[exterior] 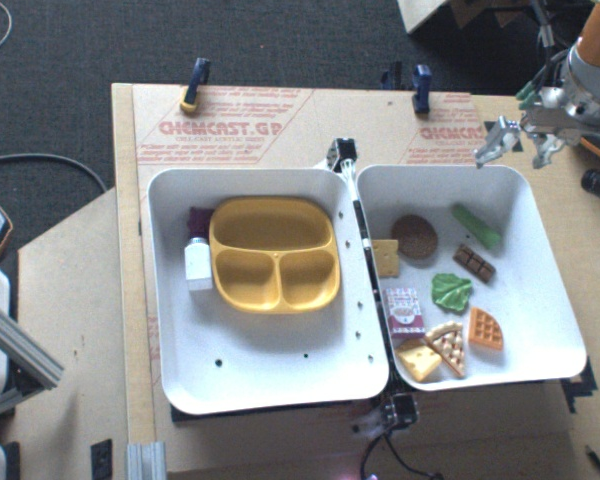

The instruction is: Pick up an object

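The two-finger metal pincer point(518, 144), fingers apart and gripping nothing, is hovering above the far rim of the right-hand shallow white bin point(555, 298), where small toy foods are lying scattered for picking.

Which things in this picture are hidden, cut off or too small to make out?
- Dark purple object, camera view: partly hidden behind the yellow three-compartment plastic tray.
- Grey arm with orange band: cut off by the right edge.
- Small red-and-white printed packet: print too small to read.
- Metal two-finger gripper: finger state unclear.
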